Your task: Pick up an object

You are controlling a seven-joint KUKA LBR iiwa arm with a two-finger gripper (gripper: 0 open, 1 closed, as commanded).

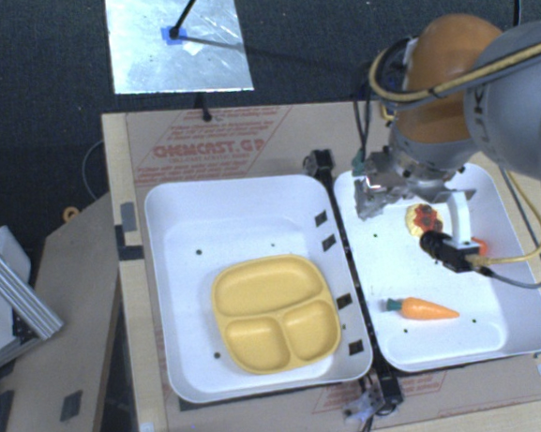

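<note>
Fig.: gripper [391, 195] over rt shallow white bin [520, 330], its grip state you can't tell; note orange plastic toy carrot [427, 309] lies apart toward bin's front, long axis L–R.

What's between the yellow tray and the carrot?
In the camera view, just the bins' adjoining rims separate the yellow tray from the carrot.

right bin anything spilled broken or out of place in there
Nothing stands out. The carrot lies whole and flat near the front of the right bin; a small yellow and red thing lies further back, apart from it.
</note>
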